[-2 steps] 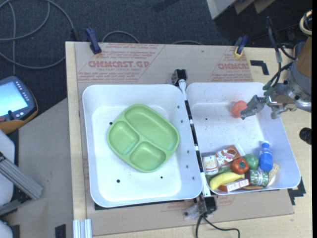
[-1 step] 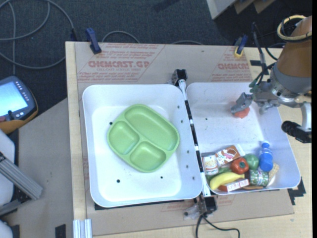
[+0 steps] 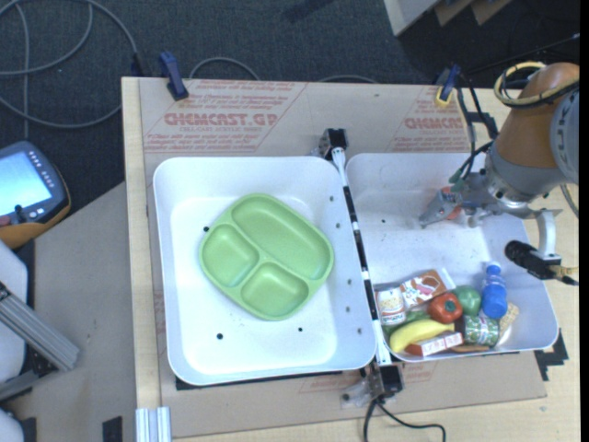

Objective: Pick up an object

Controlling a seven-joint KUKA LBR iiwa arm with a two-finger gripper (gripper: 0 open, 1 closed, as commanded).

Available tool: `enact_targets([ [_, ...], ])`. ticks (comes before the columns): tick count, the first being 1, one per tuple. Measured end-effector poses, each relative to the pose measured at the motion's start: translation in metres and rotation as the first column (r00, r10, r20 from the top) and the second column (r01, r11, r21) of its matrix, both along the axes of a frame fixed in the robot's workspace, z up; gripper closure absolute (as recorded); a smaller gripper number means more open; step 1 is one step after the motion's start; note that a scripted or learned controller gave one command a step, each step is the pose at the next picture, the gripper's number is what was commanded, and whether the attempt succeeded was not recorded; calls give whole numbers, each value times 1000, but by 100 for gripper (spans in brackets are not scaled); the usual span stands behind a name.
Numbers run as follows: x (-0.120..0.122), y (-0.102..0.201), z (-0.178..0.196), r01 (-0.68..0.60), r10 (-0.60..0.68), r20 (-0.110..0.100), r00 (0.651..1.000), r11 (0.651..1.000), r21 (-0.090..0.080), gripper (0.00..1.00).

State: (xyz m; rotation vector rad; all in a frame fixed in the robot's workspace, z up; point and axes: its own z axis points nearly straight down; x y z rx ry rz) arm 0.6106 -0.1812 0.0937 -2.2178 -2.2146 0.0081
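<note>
White bins: two, side by side on the bench (image 3: 230, 118). Left bin (image 3: 184, 339) holds one green divided tray (image 3: 267, 256) with three compartments, lying flat near the middle and turned at an angle to the bin walls. Right bin (image 3: 405, 178) holds a cluster of small items packed into its near corner: one yellow banana (image 3: 412, 332), one red tomato (image 3: 445, 308), one green round item (image 3: 469, 299), one small bottle with a blue cap (image 3: 493, 295), one snack packet with red and white print (image 3: 414, 293), and one green-labelled can or packet (image 3: 480, 330) at the cluster's right side. Items touch one another; exact overlap is hard to read.

Arm (image 3: 534, 136) reaches in from the right. Gripper (image 3: 451, 208) hangs over the far half of the right bin, well apart from the cluster. Whether it is spread or closed: cannot tell. Nothing is seen held in it.

Two blue clamps (image 3: 172, 74) sit at the bench's far edge.
</note>
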Motion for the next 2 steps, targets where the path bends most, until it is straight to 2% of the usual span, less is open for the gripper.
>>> enact_targets([
  [1, 51, 32, -9, -6, 6, 14, 1000, 1000, -3, 0],
  [2, 50, 30, 3, -4, 4, 15, 1000, 1000, -4, 100],
])
